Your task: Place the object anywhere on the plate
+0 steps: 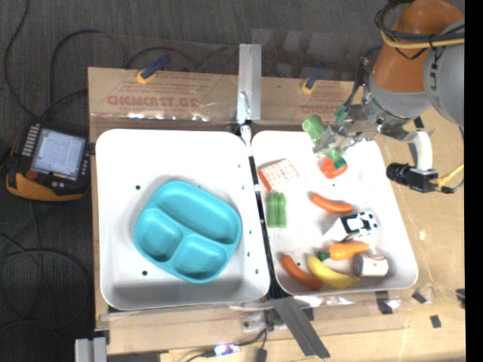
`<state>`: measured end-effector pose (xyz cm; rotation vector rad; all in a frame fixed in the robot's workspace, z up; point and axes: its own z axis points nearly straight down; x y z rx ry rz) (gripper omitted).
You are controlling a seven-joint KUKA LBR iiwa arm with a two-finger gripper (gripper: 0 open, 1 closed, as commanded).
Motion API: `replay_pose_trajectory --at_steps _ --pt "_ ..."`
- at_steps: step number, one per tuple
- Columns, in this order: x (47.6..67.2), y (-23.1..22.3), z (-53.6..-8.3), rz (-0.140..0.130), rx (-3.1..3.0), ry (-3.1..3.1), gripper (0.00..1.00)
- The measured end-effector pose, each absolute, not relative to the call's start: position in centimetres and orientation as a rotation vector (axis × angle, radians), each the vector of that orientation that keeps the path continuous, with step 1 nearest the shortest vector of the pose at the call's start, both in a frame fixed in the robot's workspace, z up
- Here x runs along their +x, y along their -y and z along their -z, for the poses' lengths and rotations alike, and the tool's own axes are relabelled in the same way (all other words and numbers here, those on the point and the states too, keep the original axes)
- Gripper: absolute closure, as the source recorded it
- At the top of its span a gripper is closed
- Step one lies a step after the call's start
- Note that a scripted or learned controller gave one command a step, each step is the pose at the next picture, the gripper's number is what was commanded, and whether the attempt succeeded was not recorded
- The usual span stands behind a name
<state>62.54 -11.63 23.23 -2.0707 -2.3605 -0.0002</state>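
A blue divided plate (189, 231) lies in the left white bin (121, 164). My gripper (332, 143) hangs over the back of the right bin (392, 202), on the arm reaching in from the upper right. Directly beneath it sits a small red-orange object with a green top (333, 166); whether the gripper touches it is unclear. A green piece (312, 124) shows just left of the gripper at the bin's back rim.
The right bin also holds a pink patterned box (278, 173), a green item (276, 210), an orange sausage shape (330, 201), a black-and-white toy (358, 222), a carrot (349, 250), a banana (332, 272) and a white can (373, 265).
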Motion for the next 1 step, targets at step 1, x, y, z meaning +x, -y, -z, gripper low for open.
replay_pose_trajectory --at_steps 1 --pt "60.54 14.38 -24.67 -0.006 -1.802 2.576 1.00"
